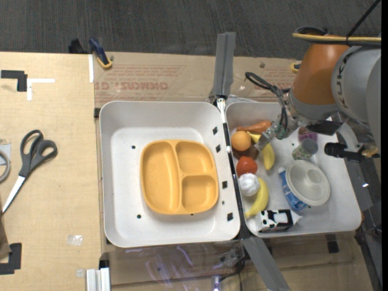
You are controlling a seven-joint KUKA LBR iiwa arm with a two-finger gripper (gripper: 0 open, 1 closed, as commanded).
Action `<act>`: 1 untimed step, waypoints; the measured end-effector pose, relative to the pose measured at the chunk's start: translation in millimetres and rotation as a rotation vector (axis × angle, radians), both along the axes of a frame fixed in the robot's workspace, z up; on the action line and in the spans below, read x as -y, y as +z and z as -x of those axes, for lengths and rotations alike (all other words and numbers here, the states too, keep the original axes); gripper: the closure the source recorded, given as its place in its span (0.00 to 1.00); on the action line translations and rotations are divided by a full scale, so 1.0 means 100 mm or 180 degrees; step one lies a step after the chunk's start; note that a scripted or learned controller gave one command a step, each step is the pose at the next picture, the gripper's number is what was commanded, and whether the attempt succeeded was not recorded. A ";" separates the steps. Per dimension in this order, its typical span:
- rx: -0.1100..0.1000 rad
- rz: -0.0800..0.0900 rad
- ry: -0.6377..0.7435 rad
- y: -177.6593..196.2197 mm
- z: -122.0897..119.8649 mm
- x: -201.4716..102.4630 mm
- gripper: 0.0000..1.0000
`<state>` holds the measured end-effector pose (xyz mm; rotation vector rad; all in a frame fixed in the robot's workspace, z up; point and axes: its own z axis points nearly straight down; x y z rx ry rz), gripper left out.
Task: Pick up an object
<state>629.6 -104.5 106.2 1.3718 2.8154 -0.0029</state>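
Observation:
The right bin [339, 223] holds a pile of toys: an orange [240, 140], a carrot [259, 127], a red tomato [247, 165], a small banana [268, 157], a white ball [248, 183], a larger banana [259, 200], a white bowl [308, 182], a grey cup [306, 146] and a black-and-white cow-patterned piece [276, 220]. My gripper [277, 130] hangs low over the bin's back left part, just right of the carrot and above the small banana. The grey arm with its orange band [318, 71] hides the bin's back right corner.
The left bin [115, 180] holds a yellow-orange divided plate [179, 176]. Scissors [27, 159] lie on the wooden bench at the far left. A grey divider post [223, 65] stands between the bins at the back, with cardboard behind them.

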 end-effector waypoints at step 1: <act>-0.0015 -0.0015 -0.0296 1.11 -0.16 -0.51 1.00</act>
